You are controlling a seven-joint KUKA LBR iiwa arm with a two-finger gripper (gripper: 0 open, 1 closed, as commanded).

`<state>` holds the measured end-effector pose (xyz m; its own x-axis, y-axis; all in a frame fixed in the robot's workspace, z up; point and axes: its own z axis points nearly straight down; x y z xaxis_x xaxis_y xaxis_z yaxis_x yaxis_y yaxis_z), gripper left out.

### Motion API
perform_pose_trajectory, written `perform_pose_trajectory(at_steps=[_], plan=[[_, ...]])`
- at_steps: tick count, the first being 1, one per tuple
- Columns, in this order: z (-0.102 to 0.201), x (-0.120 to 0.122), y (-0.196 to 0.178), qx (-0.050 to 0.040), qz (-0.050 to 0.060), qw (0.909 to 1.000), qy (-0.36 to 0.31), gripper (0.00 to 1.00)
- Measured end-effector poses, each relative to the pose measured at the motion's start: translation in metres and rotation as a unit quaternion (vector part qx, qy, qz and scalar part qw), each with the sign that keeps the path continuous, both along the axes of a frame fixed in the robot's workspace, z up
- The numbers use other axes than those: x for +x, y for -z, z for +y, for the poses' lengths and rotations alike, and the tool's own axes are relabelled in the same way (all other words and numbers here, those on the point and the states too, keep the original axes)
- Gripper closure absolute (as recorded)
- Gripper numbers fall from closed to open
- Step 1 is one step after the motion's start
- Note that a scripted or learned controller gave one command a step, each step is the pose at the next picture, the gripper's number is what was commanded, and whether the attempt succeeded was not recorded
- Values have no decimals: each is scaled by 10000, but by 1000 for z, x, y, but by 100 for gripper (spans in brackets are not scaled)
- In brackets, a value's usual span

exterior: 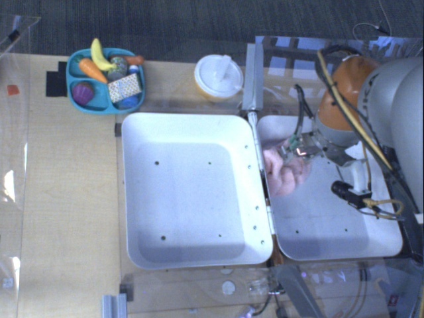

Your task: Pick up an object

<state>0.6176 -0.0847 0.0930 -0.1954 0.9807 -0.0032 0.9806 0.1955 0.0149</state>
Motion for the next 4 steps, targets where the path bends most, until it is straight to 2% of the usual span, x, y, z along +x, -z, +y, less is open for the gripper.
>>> perform_pose_trajectory(at_steps=[2, 3, 4], plan=[[0, 0, 0, 0, 0, 10000, 0, 0], [2, 3, -12, 7, -37, 10000, -10, 100], [53, 20, -99, 1, 45, 9999, -143, 100]])
